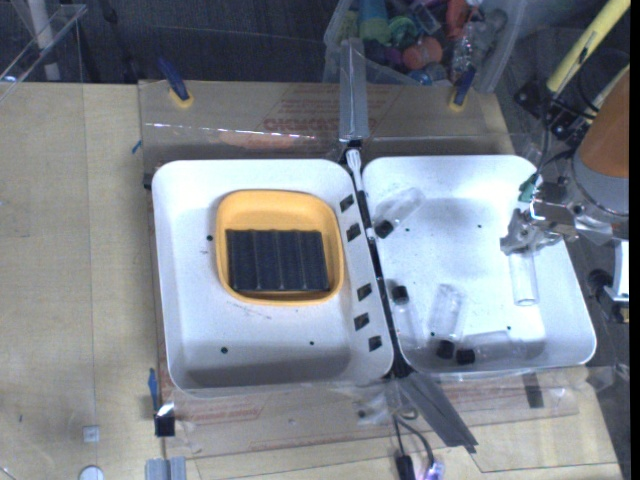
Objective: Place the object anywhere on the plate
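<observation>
**Gripper over the right bin, plate waiting in the left**

The landmark here is the dark ridged divider (362, 258) that runs between the two shallow white bins. Left of it, the left white bin (190, 268) holds a yellow-orange square plate with rounded corners (278, 246), set a little toward the bin's back half. A dark ribbed rectangular insert (278, 260) lies inside the plate and covers most of its floor.

Right of the divider, the right white bin (470, 218) holds several small clear plastic pieces. One clear piece (398, 206) lies just beside the divider near the bin's back. A clear tube-like piece with a dark cap (444, 313) lies further right and toward the front, tilted. A longer clear piece (492, 346) lies along the front wall with small dark bits next to it.

Furthest from the divider, the arm's two-finger metal gripper (524, 258) hangs over the bin's right side. A clear cylindrical object (524, 276) stands roughly upright at its tip, but whether the fingers clasp it or merely sit above it cannot be told.
</observation>
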Available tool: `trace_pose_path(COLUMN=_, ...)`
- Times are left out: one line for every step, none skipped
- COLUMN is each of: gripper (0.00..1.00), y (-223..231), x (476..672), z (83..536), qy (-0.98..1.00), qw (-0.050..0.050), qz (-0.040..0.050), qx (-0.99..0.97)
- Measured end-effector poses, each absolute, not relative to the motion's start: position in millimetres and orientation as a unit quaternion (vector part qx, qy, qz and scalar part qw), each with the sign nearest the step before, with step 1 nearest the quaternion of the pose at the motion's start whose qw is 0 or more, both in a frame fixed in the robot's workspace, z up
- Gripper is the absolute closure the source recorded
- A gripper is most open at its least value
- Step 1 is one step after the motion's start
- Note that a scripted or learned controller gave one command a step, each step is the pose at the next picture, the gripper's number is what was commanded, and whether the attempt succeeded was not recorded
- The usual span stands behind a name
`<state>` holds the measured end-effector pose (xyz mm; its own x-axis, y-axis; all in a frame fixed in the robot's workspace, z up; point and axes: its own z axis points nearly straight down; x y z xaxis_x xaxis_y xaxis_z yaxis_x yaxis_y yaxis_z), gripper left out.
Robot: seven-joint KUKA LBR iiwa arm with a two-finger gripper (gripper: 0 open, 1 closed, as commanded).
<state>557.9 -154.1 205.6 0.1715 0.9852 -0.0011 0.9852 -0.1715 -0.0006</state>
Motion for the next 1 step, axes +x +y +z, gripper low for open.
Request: trace_pose_path(gripper=0.00, y=-154.2, x=557.9, z=205.8, qy=0.644, qw=0.000, qz=-0.0005, qx=0.765)
